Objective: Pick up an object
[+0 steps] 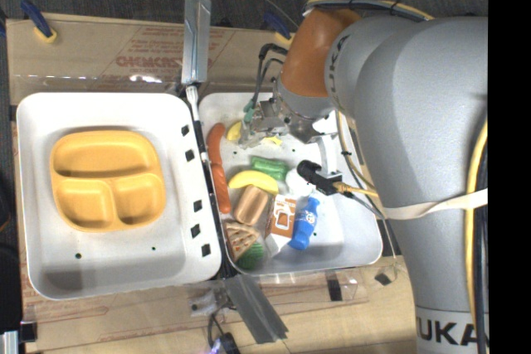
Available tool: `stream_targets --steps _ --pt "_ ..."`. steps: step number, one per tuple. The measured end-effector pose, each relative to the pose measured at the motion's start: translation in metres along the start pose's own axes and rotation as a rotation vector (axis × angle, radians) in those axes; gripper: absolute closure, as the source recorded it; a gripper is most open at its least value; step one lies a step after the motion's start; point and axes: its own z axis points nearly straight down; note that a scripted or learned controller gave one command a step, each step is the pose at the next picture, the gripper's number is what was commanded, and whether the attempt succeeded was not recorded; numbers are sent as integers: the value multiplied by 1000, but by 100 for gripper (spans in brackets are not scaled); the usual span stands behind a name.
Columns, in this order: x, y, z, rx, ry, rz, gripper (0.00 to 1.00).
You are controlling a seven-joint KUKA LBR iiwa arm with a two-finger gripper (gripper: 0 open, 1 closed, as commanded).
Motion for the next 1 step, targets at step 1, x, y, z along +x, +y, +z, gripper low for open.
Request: stream_targets --steps 1 --pt "-20 15 11 7 2 58 100"
